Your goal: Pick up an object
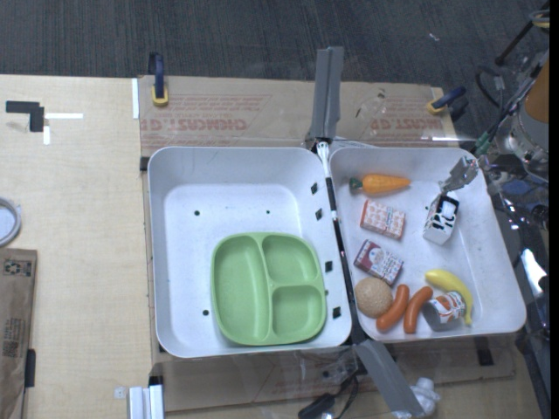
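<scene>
White bins sit side by side on the wooden bench. Left bin [175, 234] holds a green tray [266, 288] with three compartments, set toward its near right corner.

Right bin [498, 260] contents:
- carrot [382, 183] at far left, lying flat.
- red-and-white box [383, 219] just below the carrot.
- second small box [379, 262] nearer still, tilted.
- tan bun [374, 297] at near left, touching two sausages [405, 307] that lie side by side.
- can [445, 311] with red label, against the sausages' right.
- banana [452, 288] curving over the can, touching it.
- white carton [442, 218] with black markings, mid-right, well apart from the boxes.

Gripper [458, 176] reaches in from the right, poised at the carton's upper end. Fingers [464, 169] look drawn close together, tips touching or just above the carton top; cannot tell which. Nothing visibly held between them. Carton rests on the bin floor.

Two clamps [157, 84] grip the cardboard at the bench's far edge. Tape roll [7, 223] at far left.
</scene>
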Robot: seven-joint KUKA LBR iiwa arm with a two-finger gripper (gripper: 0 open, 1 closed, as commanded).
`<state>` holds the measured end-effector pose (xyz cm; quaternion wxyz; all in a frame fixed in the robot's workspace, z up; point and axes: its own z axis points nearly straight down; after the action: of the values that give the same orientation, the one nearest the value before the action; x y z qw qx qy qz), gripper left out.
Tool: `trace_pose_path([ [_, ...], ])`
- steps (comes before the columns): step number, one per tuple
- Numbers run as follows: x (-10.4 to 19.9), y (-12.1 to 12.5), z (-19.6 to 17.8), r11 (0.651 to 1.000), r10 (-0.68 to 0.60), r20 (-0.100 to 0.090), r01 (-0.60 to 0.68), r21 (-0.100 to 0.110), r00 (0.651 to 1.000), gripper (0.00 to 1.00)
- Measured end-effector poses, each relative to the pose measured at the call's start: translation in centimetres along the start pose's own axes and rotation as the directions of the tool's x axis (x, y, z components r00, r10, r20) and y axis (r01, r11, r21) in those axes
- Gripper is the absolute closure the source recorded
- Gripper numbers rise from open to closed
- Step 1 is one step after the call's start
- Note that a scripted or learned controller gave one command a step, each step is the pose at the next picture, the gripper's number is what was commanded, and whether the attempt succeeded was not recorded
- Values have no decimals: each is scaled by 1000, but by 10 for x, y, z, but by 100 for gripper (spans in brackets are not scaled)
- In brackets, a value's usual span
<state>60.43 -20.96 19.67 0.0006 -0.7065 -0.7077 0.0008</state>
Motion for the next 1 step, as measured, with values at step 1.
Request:
trace_pose_path([
  [1, 12, 24, 51, 1000, -20, 1, 20, 0, 1000, 0],
])
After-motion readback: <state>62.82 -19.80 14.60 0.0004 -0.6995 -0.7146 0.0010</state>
